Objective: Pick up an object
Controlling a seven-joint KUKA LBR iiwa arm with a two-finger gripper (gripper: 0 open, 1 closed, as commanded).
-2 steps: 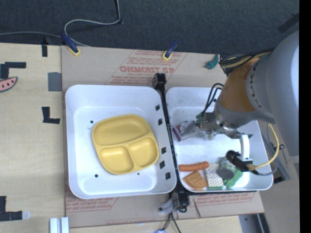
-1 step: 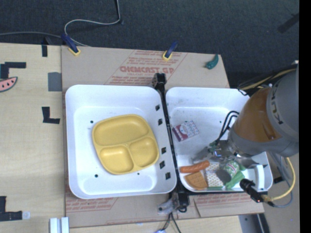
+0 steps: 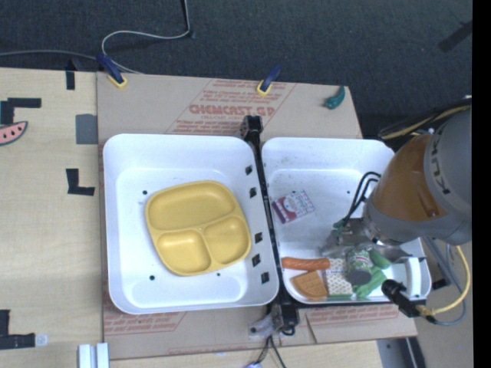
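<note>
The right bin (image 3: 326, 156) holds a small red-and-white packet (image 3: 294, 205) near its middle. Along its front wall lie an orange carrot-like piece (image 3: 305, 264), a tan waffle-like piece (image 3: 310, 284), a grey lump (image 3: 358, 268) and a green toy (image 3: 374, 279). My gripper (image 3: 343, 241) is down low in this bin at the front right, just above and behind the grey lump and right of the packet. The wrist and the orange band (image 3: 403, 186) hide part of the bin's right side. I see nothing clearly held.
The left bin (image 3: 116, 205) holds a yellow divided plate (image 3: 199, 227). A black clip strip (image 3: 259, 205) runs between the bins. Both stand on cardboard (image 3: 222, 106) with clamps at the back edge. A teal item (image 3: 334, 97) lies at the cardboard's back right corner.
</note>
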